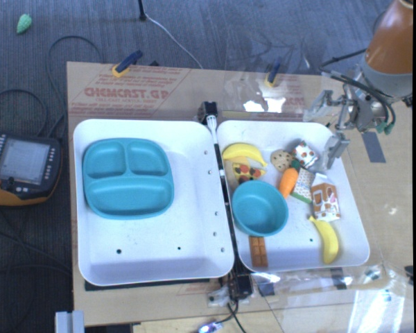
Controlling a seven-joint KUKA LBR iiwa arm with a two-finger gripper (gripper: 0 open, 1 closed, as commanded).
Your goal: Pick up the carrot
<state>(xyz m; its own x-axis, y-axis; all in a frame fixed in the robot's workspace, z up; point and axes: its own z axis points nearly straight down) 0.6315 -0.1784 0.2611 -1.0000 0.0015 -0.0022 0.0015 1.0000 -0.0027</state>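
While the carrot [288, 181] lies in the right bin [353, 252], wedged between the bowl [260, 207], a cookie [281, 160] and a carton [324, 201], the gripper [336, 148] hangs near the bin's far right corner. Crowding is the risk: fingers could nudge neighbours or close on the wrong item. Its jaws look slightly apart, holding nothing.

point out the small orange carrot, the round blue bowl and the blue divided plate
small orange carrot [288, 182], camera view, middle of its body
round blue bowl [259, 207], camera view, inner base
blue divided plate [127, 177], camera view, central ridge
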